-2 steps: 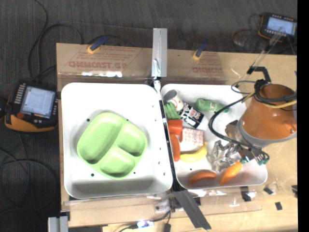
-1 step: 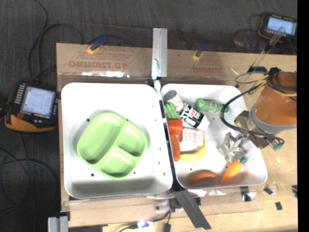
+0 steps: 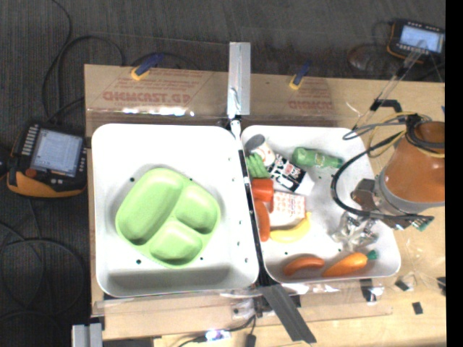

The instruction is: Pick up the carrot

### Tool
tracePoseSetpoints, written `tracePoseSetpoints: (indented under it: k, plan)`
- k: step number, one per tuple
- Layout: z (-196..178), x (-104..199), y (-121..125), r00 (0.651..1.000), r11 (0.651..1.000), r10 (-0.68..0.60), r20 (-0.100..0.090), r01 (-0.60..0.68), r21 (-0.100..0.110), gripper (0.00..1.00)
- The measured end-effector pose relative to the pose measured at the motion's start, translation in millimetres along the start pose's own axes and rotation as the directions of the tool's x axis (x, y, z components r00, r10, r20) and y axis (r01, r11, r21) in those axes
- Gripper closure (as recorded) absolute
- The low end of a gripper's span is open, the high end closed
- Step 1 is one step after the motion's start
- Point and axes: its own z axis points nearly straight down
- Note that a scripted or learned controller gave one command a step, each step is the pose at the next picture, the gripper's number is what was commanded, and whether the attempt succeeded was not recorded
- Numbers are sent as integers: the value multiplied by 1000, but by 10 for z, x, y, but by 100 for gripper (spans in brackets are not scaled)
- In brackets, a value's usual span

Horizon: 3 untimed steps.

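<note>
The carrot (image 3: 349, 263) lies unlifted at the near wall of the right bin (image 3: 387, 266), with the hand (image 3: 356, 231) poised just above it, its spread impossible to tell, so grasp and lift remain.

The arm (image 3: 416, 176) ends in a broad orange band over a grey ring, with a dark grey block on its left side. Black cables loop from the wrist up across the bin's corner. Below hangs the gripper (image 3: 356, 231), a small cluster of pale metal parts, shiny and blurred.
</note>
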Motion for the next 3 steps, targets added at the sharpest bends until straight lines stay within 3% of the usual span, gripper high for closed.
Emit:
tracePoseSetpoints:
  k: [1, 2, 3]
  plan:
    - [-3, 50, 52, 859, 859, -512, 7, 513, -9, 100]
    - [-63, 25, 61, 861, 861, -509, 15, 509, -12, 100]
    - [-5, -87, 252, 888, 888, -460, -7, 460, -5, 100]
